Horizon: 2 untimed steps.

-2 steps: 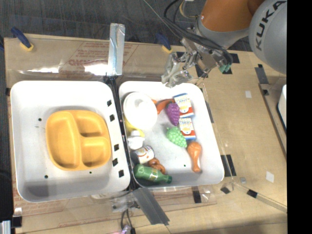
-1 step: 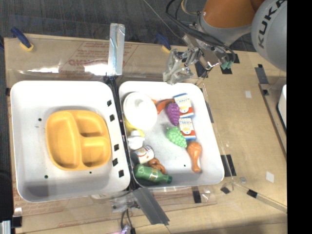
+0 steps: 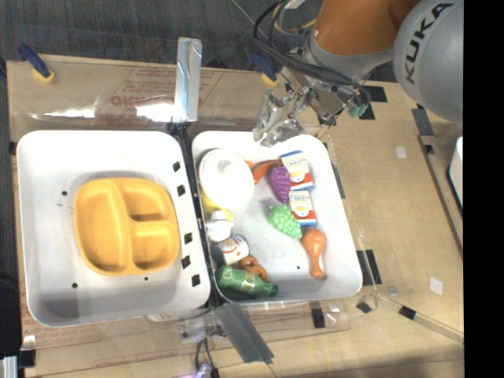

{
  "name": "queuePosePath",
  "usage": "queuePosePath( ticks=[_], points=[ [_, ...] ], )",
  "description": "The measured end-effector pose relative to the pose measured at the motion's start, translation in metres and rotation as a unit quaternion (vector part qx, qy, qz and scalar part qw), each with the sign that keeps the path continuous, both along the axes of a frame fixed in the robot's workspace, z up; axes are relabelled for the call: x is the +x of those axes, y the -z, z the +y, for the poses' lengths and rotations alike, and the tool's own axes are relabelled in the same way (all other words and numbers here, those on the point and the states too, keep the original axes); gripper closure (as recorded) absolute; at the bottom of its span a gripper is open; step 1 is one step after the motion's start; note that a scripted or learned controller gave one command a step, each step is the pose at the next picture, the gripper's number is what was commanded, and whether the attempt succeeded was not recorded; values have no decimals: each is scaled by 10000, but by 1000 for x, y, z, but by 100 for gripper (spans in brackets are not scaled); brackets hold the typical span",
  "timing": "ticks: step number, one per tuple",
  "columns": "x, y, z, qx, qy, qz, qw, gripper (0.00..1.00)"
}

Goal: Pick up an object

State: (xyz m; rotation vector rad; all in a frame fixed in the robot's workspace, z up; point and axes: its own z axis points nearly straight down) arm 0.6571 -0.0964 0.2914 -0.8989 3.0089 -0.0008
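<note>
My end effector [image 3: 272, 124] hangs above the right bin's far rim [image 3: 260, 135]; aperture indeterminate. Nearest target: purple grapes [image 3: 279, 182], directly below it in view.

White bowl [image 3: 226, 176] hides part of carrot [image 3: 261, 168].

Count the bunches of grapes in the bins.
2, both in the right bin: a purple bunch near the middle and a green bunch just below it. More could hide beneath other toys.
</note>
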Motion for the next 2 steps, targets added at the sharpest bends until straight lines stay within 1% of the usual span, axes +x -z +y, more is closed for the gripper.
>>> queuePosePath(
  ticks=[1, 2],
  points=[
    [0, -9, 27, -1, -327, -14, 9995, 100],
    [1, -21, 27, -2, -323, -38, 9995, 100]
  ],
)
